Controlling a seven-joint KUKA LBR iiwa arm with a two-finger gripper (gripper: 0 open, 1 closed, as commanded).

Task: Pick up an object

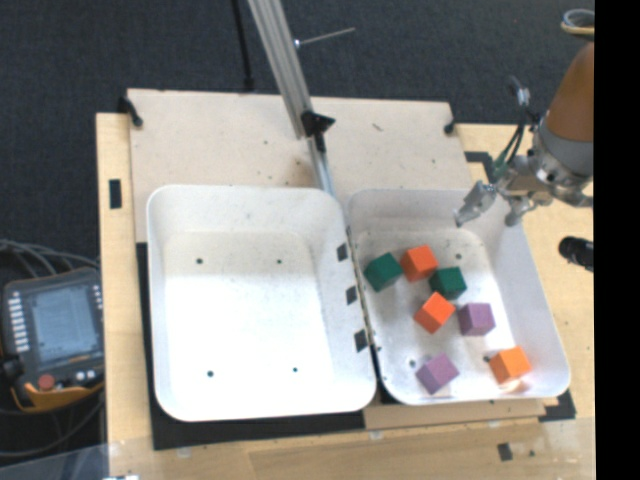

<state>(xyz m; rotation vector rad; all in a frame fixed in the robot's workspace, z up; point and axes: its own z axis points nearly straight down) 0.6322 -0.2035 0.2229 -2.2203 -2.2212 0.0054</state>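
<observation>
1. The grey arm with its orange band enters at the right edge, and the two-finger gripper hangs over the upper right corner of the right shallow white plastic bin.
2. Its jaws stand spread, two pale fingers angled apart, with nothing between them.
3. The small blocks lie below and to the left of the jaws, well apart from them, on the right bin's floor.
4. Nearest the jaws are an orange cube and a dark green cube; another dark green cube sits just beside the orange one, near the bin's left wall.
5. A second orange cube lies just beside a purple cube in the middle of the bin.
6. Lower down, another purple cube and a third orange cube rest near the bin's front wall.
7. The cubes look matt and foam-like, with plain flat faces; most sit turned at different angles.
8. The left shallow white bin has rounded corners and a smooth floor marked by a few dark dots.
9. Both bins sit on a pale wooden worktop; a ribbed metal post rises slantwise from behind them.
10. A grey handheld control pendant lies at the left edge, partly cut off.
11. The arm's upper part is cut off at the right, and the fingertips are small and slightly blurred.
</observation>
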